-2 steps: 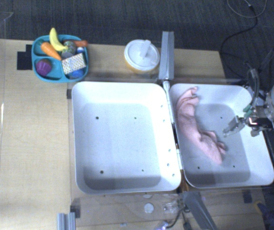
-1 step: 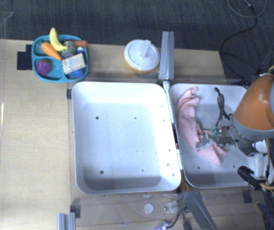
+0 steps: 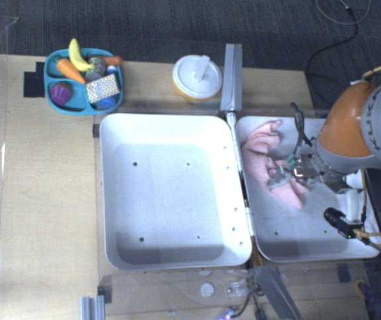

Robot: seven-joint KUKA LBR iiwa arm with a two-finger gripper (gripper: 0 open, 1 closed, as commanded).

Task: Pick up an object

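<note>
A pink crumpled cloth (image 3: pixel 265 153) lies in the right bin (image 3: pixel 290 245), spread from its far left corner toward the middle. My gripper (image 3: pixel 285 173) is down on the cloth's right side, reaching in from the right under the grey and orange arm (image 3: pixel 354 129). Its metal fingers are pressed into the pink folds. The folds and the wrist hide the fingertips.
The left bin (image 3: pixel 170 185) stands beside the right one, a metal divider (image 3: pixel 231 79) at the back between them. A blue tray of toy food (image 3: pixel 82 80) and a white lidded container (image 3: pixel 196 77) sit behind the bins. Black cables run at the right.
</note>
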